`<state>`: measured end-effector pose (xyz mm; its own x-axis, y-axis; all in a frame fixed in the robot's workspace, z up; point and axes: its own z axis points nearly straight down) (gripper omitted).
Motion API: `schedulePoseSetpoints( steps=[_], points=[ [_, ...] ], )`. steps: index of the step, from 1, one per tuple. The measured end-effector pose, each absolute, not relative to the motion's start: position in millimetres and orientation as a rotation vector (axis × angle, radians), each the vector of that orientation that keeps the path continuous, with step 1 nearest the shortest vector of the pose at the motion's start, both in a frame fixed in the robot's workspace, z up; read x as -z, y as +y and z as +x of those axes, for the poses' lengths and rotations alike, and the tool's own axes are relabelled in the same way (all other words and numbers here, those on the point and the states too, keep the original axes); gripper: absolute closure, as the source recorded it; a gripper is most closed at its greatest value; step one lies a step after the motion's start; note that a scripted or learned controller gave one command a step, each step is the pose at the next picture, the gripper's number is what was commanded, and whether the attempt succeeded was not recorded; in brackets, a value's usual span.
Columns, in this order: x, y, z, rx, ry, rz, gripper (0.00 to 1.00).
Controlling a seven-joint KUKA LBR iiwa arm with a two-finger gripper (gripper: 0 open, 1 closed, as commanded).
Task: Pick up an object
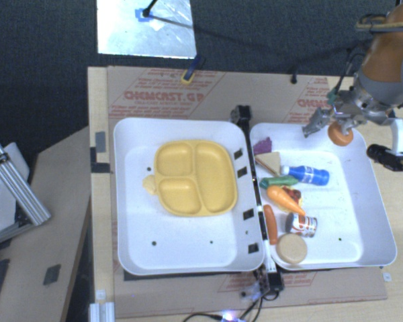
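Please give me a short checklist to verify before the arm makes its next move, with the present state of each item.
1. Object between the fingers: ok. The gripper has an orange ball between its fingertips.
2. Ball lifted off the floor of the right bin: cannot tell from this slanted view.
3. Yellow divided plate lies flat in the left bin: ok.
4. The other items, blue bottle, carrot and can, lie apart from the gripper: ok.
5. Firm grip on the ball: cannot tell.
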<state>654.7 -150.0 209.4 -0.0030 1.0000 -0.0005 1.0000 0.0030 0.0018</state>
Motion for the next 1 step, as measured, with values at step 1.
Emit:
schedulePoseSetpoints(
  steps=[1],
  points=[
    [-160.1, -146.5, 664.3, 0.001, 2.229, 2.215, 0.0]
  ],
)
